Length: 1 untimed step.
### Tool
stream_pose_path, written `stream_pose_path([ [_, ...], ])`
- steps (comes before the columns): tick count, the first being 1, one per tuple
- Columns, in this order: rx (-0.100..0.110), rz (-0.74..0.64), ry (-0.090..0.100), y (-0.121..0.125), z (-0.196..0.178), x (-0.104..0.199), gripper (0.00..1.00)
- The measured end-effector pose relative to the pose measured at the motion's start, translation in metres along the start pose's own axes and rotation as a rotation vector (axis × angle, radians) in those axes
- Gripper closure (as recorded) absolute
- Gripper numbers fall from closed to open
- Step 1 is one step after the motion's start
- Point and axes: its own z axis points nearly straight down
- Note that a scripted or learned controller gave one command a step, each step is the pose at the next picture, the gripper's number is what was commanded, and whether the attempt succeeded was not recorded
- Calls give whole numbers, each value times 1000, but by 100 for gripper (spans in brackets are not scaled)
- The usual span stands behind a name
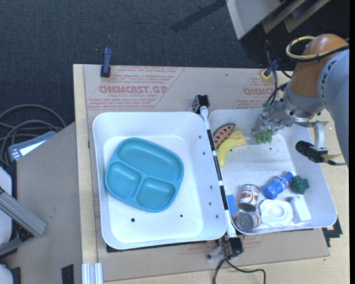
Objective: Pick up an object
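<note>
Claw (265,128) lowered into right bin (327,194), far corner, apparently closed on small green object (264,136). Beside it: banana (228,145), watermelon slice (223,133). Near edge: soda can (249,195), blue bottle (275,185). Left bin (105,125) with blue divided plate (144,174). Board (138,86) printed "CHEMCAST GP" in red.

Dark carpeted floor (50,39) all around. Pale wooden tabletop (144,86) under a clear sheet printed in red lettering. Coiled grey cables (28,119) at left, light-coloured furniture (266,14) at top right.
</note>
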Motion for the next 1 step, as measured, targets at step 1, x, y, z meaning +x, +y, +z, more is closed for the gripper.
stream_pose_path([
  [1, 3, 1, 4, -34, -90, 123, 100],
])
